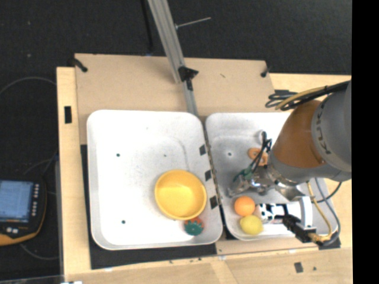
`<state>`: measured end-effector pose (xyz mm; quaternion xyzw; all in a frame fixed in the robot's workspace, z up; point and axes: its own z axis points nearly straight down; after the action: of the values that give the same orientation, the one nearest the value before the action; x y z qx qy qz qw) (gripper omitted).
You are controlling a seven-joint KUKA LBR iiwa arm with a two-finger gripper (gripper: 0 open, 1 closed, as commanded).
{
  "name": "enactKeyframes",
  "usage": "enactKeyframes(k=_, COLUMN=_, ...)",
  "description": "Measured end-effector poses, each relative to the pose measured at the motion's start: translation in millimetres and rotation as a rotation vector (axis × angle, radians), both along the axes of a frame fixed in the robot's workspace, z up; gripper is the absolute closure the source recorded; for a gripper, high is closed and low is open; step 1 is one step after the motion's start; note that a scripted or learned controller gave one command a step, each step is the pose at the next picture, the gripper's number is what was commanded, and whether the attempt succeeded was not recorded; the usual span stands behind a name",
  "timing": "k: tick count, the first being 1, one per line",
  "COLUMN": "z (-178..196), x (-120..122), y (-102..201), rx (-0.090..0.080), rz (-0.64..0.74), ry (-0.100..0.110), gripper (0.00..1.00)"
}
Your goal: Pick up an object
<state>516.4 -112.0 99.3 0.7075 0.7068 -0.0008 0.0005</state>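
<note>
Two round fruit-like objs sit in the right bin (237, 129), front half: an orange ball (244, 206) and a yellow lemon-shaped piece (251, 225), touching or nearly so, lemon closer to the front wall. I'd treat either as the pick target. Both look smooth and rigid, prob. light plastic; curved skin means they may roll or squirt out if pinched off-centre. Rec. hold: straight down across the widest part, through the obj centre. The orange ball is the easier of the two as it has more free room on its left; the lemon sits close to the bin wall.

Gripper (251, 179) hangs low over the right bin, just behind and beside the orange ball, apart from it as far as I can judge. Green wiring and the wrist body hide the tips, so I can't tell whether the gripper is spread or closed. Nothing visibly held.

Other items: a small orange-tan piece (254, 153) behind the gripper and a black-and-white item (273, 212) right of the fruit, partly under the arm. Left bin (118, 135) carries a yellow bowl (180, 194) and a small green-and-red toy (193, 226) at its front edge.

Bin floors are white, smooth, shallow-walled. Bench (130, 78) is plain tan board; a metal pole (169, 34) rises at the rear; dark floor around; a handheld pendant (18, 209) lies far left.
</note>
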Motion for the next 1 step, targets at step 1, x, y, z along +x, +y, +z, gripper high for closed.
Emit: enactKeyframes(k=1, z=12.2, x=1.7, y=-0.1, rx=0.002, rz=-0.005, ry=-0.005, gripper=1.0)
